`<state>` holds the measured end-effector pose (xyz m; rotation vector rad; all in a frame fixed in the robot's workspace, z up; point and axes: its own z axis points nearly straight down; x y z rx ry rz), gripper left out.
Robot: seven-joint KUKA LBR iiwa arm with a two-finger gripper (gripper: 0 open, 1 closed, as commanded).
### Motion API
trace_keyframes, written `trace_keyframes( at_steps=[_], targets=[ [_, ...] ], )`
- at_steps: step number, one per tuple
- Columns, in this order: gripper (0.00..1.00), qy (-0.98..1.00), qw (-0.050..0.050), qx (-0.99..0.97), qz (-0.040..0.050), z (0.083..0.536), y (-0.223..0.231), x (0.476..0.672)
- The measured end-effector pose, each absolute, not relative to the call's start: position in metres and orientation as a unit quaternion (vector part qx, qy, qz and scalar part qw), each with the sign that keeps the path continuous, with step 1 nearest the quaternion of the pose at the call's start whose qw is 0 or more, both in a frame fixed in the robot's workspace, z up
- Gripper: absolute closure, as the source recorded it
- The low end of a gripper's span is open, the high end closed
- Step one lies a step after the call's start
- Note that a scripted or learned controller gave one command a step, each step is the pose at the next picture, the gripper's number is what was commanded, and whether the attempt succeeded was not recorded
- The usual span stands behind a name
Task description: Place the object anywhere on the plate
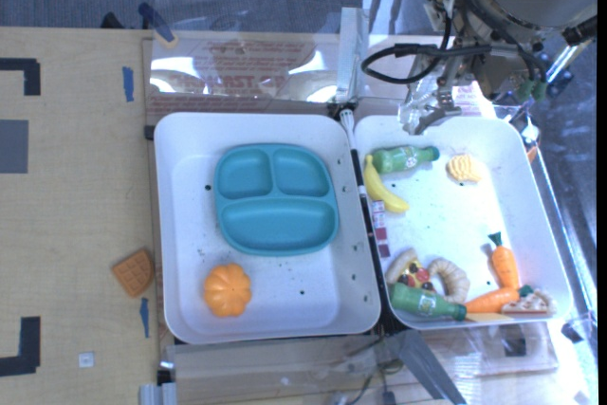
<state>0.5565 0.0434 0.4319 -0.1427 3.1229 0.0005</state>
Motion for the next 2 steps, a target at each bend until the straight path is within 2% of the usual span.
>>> trace_keyframes(
  at_steps=[1,2],
  targets=[
    [1.00,0.998,0.001,-0.066,0.0005,0.342,0.018,0.554],
    [1.00,0.998,0.007,-0.058,0.0009,0.492,0.076,0.595]
  ],
)
